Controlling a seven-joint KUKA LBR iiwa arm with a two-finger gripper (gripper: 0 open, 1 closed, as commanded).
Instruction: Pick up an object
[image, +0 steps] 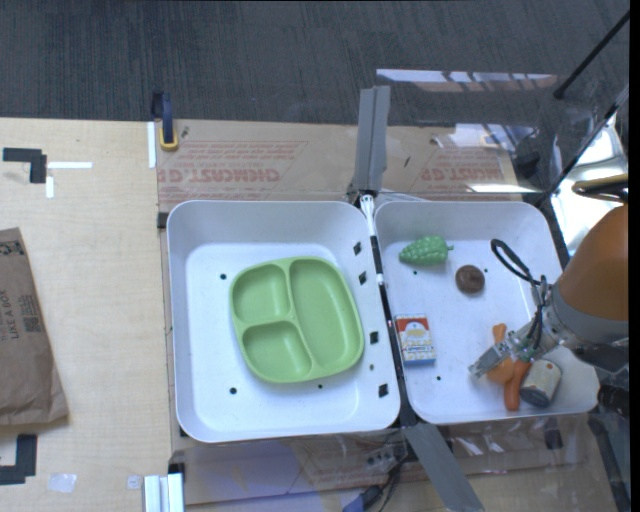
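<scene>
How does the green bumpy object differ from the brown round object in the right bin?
The green bumpy object is longer and tapered, with a knobbly surface; the brown round object is smaller, compact and dark. The green one lies nearer the divider between the bins, the brown one nearer the gripper. Both rest loose on the right bin floor, apart from each other.

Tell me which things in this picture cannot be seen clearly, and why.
- Gripper: too small and blurred to judge whether it grips anything.
- Orange carrot-like object: partly covered by the gripper.
- Grey cylinder: blurred, unidentifiable.
- Small box: label too small to read.
- Arm: cut off by the right edge.
</scene>
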